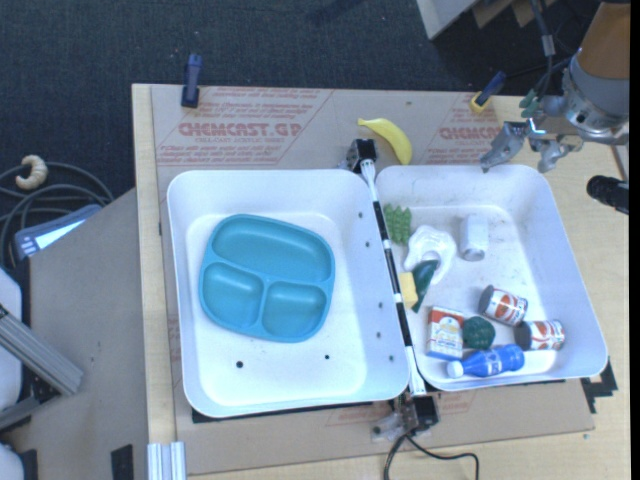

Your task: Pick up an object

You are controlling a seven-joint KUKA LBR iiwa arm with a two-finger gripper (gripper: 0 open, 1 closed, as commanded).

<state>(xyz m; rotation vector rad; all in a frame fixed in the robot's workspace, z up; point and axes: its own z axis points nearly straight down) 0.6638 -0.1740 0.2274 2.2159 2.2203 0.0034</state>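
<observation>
End effector spread above right bin's rim, toys well below

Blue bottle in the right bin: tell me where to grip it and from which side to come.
Grip the blue bottle across the middle of its body, coming straight down from above. It lies on its side along the near wall of the right bin, so set the jaws across its width. The green ball sits close behind it, likely leaving little room on that side.
</observation>
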